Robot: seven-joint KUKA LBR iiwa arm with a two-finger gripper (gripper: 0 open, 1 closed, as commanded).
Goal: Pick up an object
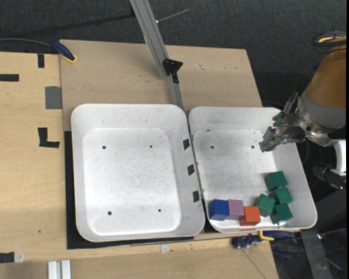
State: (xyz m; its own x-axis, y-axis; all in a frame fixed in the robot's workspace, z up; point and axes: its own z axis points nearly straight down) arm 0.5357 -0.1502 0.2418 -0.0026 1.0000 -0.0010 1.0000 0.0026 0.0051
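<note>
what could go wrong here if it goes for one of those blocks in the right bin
1. The blocks are packed together along the near edge of the right bin: the blue block, purple block and orange block touch, so fingers may find no gap.
2. The green blocks sit close to the bin's right wall, which could block a finger.
3. The gripper is well away from the cluster, so it may close on nothing.

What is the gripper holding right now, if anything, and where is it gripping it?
Nothing that can be seen. The gripper hangs over the right bin near its upper right side, apart from the blocks, which lie along the bin's lower edge.
</note>
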